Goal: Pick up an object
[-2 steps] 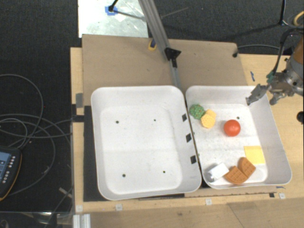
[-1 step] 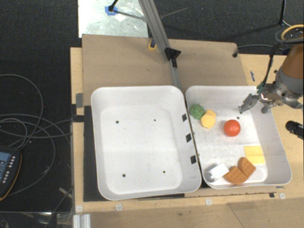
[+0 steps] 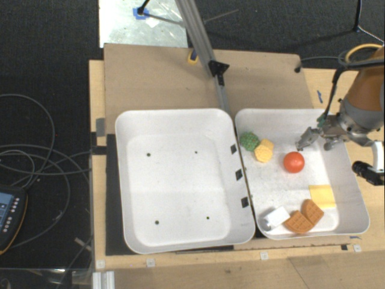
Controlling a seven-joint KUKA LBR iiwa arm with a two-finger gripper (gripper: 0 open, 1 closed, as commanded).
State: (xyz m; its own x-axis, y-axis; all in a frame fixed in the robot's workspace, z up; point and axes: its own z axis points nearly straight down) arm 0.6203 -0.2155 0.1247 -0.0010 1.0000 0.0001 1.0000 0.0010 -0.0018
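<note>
Dark carpeted floor [image 3: 48, 53] all around, black cables [image 3: 36, 161] looping at left, a handheld pendant [image 3: 9, 212] at the left edge. Tan wooden tabletop [image 3: 150, 77] with a flat cardboard sheet, carrying 2 shallow white plastic bins with rounded corners, side by side and touching along the middle. Left bin [image 3: 129, 131]: smooth matte floor, 4 small dark dots. Right bin [image 3: 355, 215]: small toy food pieces. Green bumpy round piece [image 3: 249, 141] touching a yellow knobbly piece [image 3: 264, 150] near the inner wall. Red glossy ball [image 3: 293, 162], tomato-like, mid-bin, apart from both. Pale yellow flat block [image 3: 322, 195], cheese-like, toward the right wall. 2 orange-brown waffle-textured biscuits [image 3: 305, 216] overlapping at the front, a small white block [image 3: 276, 217] just beside them on the left. Grey metal pole [image 3: 198, 29] slanting down from the top, ending at the back of the bins. Grey arm [image 3: 366, 101] with orange band entering from the right. Hand [image 3: 308, 138] over the back part of the right bin, fingers [image 3: 302, 141] slightly apart, nothing between them, just above and right of the red ball, not touching it.
</note>
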